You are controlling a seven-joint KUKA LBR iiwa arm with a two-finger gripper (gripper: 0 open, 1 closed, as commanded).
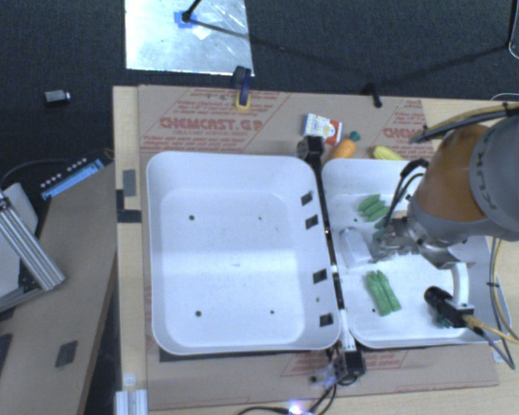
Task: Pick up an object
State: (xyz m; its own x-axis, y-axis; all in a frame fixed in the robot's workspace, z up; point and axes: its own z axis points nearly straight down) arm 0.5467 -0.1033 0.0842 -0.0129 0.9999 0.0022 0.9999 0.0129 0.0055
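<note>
The gripper [382, 242] sits low in the right bin [363, 178] at centre right of the frame; whether it is open or closed cannot be told. One green pea pod [383, 292] lies just below it, another green piece [373, 207] just above.

The hand [382, 242] hangs low in the right bin [363, 331], between two green objects [373, 207] [383, 291].

Arm [493, 180] cut off right; gripper [382, 242] fingers unclear
</note>
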